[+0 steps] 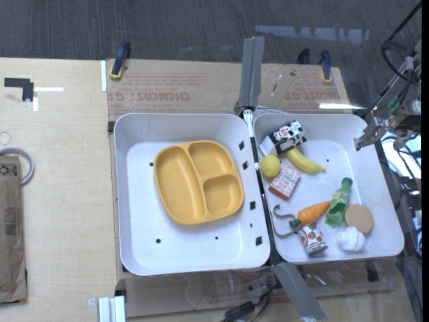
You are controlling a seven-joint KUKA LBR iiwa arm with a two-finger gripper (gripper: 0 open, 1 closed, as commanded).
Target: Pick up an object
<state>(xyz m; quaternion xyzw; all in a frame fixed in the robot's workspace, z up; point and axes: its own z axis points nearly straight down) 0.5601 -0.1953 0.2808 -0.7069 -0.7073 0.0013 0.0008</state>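
Over on the left bin [127, 200], centre-stage, sits the biggest thing going: a yellow divided plate [198, 181], stiff plastic, light, but wide and slick, so prob. only its rim gives a two-finger grab.

Right bin [385, 180] has the clutter. Toward its back-left corner, a black-and-white cow-print box [288, 136], rigid, light; pinch across the short sides. Next to it, a banana [305, 161] lying aslant, w/ a curved, smooth skin; grab mid-body. A red-and-white carton [285, 181] lies just below a lemon [269, 166] near the left wall; carton's flat faces look the easiest hold, lemon's round and likely to squirt out.

Mid-bin: carrot [313, 212], tapered, take the fat end. Green bottle-like toy [340, 200] beside it, touching a tan disc [359, 218], which is flat and hard to get under. Front edge: a small can [312, 239], stiff, round; a white crumpled lump [350, 239], soft, forgiving.

Gripper [365, 139] hangs at the right bin's back-right corner, nothing in it; finger spread I can't tell.
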